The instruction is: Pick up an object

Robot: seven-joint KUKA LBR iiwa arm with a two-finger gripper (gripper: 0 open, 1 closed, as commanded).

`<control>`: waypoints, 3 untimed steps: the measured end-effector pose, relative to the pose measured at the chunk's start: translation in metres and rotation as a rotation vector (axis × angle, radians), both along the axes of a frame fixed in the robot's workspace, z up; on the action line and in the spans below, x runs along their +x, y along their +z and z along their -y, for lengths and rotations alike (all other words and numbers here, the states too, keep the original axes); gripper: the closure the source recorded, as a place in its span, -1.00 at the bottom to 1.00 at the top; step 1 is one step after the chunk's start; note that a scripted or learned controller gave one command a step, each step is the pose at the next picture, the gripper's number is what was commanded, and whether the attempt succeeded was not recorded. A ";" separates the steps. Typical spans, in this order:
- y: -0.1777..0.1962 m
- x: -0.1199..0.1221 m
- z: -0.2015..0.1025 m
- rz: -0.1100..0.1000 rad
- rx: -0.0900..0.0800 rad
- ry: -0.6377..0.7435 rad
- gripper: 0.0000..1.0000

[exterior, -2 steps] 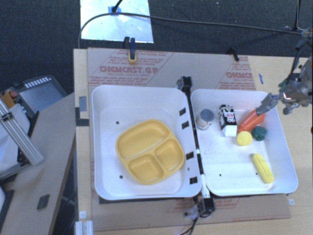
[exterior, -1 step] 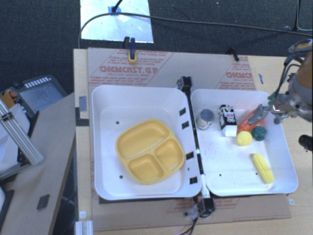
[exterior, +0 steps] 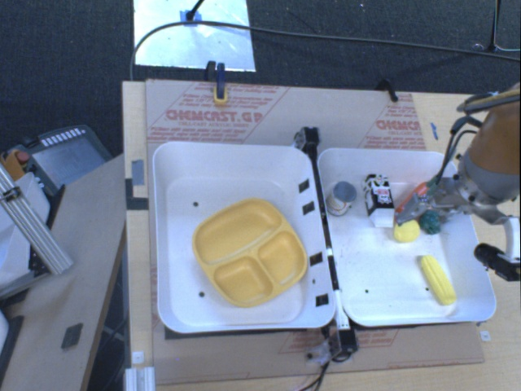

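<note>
The right bin holds several small objects. A grey cup lies near its left wall, with a black-and-white carton beside it. An orange-red piece, a yellow lemon-like ball and a small teal object are bunched at the bin's right middle. A yellow corn cob lies nearer the front right. My gripper reaches in from the right and hangs low over the bunch, right by the orange-red piece and the teal object. I cannot see anything held.
The left bin holds a yellow divided plate. A black divider strip runs between the bins. The grey arm with its orange band covers the right bin's far right corner. A cardboard sheet lies under both bins.
</note>
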State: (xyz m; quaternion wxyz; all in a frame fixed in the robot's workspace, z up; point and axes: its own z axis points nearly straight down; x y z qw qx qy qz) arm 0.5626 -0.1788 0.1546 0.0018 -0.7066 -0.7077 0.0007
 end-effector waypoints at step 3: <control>0.024 0.002 0.000 0.010 -0.004 0.002 1.00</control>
